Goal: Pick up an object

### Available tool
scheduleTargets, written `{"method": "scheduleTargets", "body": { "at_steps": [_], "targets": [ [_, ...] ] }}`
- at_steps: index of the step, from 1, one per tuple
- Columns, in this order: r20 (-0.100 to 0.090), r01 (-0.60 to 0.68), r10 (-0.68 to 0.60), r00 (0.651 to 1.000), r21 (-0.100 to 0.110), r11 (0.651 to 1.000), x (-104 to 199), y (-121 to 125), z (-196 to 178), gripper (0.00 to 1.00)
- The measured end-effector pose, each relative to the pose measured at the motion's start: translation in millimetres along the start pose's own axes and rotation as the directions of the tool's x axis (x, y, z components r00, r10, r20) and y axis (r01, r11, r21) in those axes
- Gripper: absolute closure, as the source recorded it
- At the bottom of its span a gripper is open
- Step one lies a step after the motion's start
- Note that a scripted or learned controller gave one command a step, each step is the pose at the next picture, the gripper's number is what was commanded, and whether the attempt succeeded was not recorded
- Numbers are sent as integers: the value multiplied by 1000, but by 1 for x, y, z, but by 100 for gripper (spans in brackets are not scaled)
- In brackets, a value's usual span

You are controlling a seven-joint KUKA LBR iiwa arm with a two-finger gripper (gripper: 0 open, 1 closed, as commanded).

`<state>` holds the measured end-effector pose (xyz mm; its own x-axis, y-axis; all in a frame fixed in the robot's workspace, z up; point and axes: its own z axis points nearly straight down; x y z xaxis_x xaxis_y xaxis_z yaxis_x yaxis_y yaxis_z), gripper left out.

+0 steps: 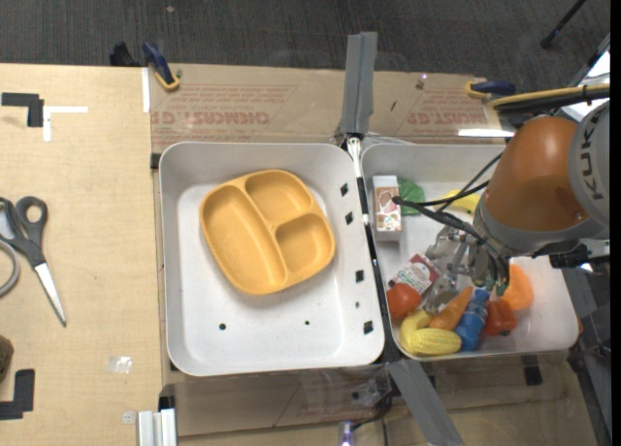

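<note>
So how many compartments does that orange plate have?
3. The divided orange plate lies in the left bin: one long compartment along its left side, one at upper right, one at lower right. None look hidden.

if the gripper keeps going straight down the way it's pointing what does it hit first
Most likely the orange carrot-shaped toy lying under the metal two-finger gripper, among the toy food in the right white bin. Depth is hard to judge from above, so the neighbouring blue bottle is possible.
</note>
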<state>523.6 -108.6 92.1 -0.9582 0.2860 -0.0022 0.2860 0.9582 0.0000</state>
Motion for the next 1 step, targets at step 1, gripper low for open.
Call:
{"method": "scheduleTargets", "body": {
  "at_steps": [1],
  "targets": [
    [15, -159, 159, 987, -4, 987, 35, -23, -3, 0]
  ]
}}
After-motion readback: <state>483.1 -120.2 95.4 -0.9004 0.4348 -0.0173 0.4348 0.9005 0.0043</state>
